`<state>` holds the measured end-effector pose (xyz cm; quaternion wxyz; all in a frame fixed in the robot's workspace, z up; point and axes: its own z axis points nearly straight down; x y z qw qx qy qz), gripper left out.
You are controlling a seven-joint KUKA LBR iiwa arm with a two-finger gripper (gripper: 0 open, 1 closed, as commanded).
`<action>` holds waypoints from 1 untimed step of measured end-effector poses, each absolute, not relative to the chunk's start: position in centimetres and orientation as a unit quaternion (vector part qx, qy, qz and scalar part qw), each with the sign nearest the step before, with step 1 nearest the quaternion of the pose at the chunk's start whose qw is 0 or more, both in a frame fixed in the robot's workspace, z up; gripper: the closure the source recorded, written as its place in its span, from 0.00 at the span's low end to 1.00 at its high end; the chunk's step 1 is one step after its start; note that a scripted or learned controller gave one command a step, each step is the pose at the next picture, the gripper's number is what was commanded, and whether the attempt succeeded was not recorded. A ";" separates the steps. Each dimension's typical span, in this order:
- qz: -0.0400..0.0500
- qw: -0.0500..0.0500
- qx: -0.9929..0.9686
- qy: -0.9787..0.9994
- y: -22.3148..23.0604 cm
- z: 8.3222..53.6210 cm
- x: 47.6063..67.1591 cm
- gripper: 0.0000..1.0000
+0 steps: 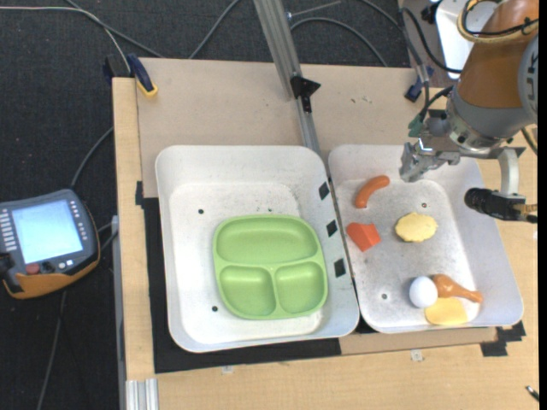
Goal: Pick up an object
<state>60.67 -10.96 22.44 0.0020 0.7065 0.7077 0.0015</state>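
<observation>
From my station, starting at the far left, I see the teach pendant (44, 242) lying off the bench (214, 101). Next comes the left bin (184, 195), with a green divided plate (270, 266) resting in its lower middle. In the right bin (491, 263), a small sausage (371, 190) lies toward eleven o'clock, an orange block (363, 236) sits near nine, and a yellow cookie-like disc (416, 227) sits near the centre. Toward five o'clock a white ball (422, 291), a drumstick (457, 289) and a yellow piece (447, 313) crowd together. The hand (416, 164) hovers at the bin's twelve o'clock, just right of the sausage; I cannot tell how wide it stands. I judge the sausage the nearest target: light, probably hard smooth plastic, apt to roll, best pinched across its middle.
</observation>
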 end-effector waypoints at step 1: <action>0.000 -0.002 0.705 0.709 -6.6 22.0 59.5 1.00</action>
